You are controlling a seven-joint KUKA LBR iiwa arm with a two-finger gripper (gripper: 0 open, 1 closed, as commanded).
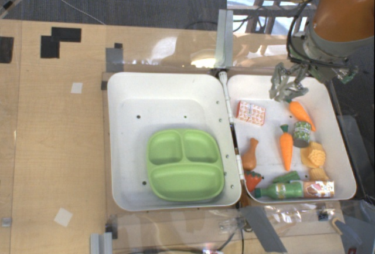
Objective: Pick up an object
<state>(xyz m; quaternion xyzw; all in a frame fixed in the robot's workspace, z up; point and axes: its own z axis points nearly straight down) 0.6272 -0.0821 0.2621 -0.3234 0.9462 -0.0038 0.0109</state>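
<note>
In the camera view, the arm is reaching in from the right and hanging its gripper (287, 87) over the back of the right bin (347, 176); its fingers are spreading moderately apart with nothing between them, likely readying for a descent. The candidates are lying loose in that bin: a small red-and-white box (251, 112) nearest the gripper, two carrots (286, 149), a drumstick (251, 153) and a green bottle (286, 190). A green divided plate (185, 163) is sitting alone in the left bin (126, 100), apparently as a separate drop area.
</note>
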